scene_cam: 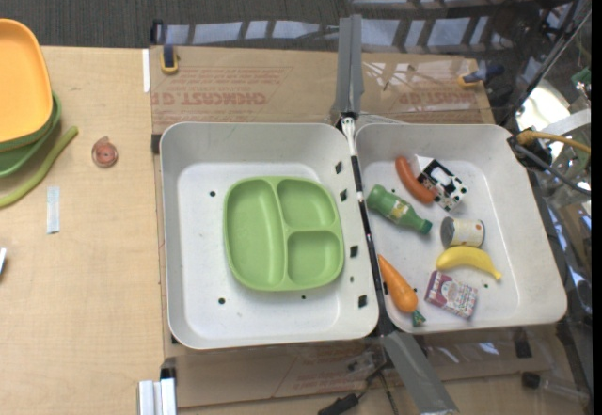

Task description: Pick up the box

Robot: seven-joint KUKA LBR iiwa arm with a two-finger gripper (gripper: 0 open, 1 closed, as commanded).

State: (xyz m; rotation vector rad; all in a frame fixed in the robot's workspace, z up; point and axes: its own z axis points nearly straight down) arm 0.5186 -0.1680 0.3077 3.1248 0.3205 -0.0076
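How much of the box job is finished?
Nothing looks done yet. The pink box lies flat in the right bin, just below the banana and right of the carrot. Nothing is gripping it. Left to do: reach in, grab it, lift.

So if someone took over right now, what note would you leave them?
Gripper: not in the camera view, so its state is unknown.
Box: lies flat in the right bin, near its front edge, just below the banana and right of the carrot.
Left bin: holds a green tray.
Done: nothing yet; the box is untouched.
Left: reach in, grasp the box, lift it.
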